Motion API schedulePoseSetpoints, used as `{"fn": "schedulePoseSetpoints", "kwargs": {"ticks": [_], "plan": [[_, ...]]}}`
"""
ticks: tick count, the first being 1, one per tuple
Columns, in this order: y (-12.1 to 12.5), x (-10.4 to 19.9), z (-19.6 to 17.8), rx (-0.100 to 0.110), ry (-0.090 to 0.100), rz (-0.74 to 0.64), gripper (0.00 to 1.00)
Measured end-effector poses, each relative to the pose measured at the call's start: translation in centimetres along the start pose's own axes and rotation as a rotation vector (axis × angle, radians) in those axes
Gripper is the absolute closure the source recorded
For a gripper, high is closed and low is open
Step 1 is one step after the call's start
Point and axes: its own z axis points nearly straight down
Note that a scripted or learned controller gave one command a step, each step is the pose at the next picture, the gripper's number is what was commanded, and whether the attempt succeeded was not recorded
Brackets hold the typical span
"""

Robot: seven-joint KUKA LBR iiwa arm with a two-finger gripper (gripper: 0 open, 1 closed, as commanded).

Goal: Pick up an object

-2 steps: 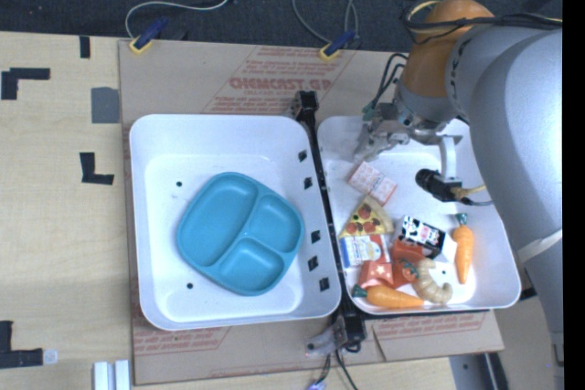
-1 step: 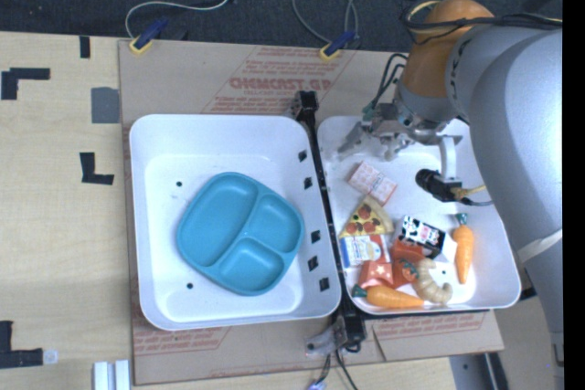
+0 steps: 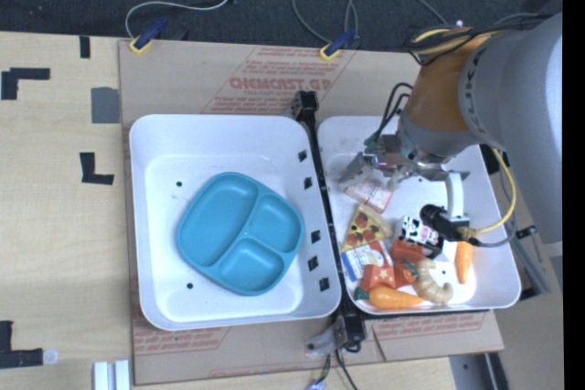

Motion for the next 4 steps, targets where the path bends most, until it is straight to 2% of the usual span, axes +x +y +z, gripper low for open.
{"fn": "schedulePoseSetpoints", "kwargs": {"ticks": [1, 2, 3, 4], "plan": [[-2.1, -0.7, 2.3, -0.026, -0.007, -0.001, 0.0], [4.4, -0.4, 3.0, -0.003, -0.001, -0.001, 0.0], [2.7, -0.4, 3.0, -0.004, -0.002, -0.001, 0.0], [6.7, -0.1, 3.0, 0.0, -0.003, -0.001, 0.0]]}}
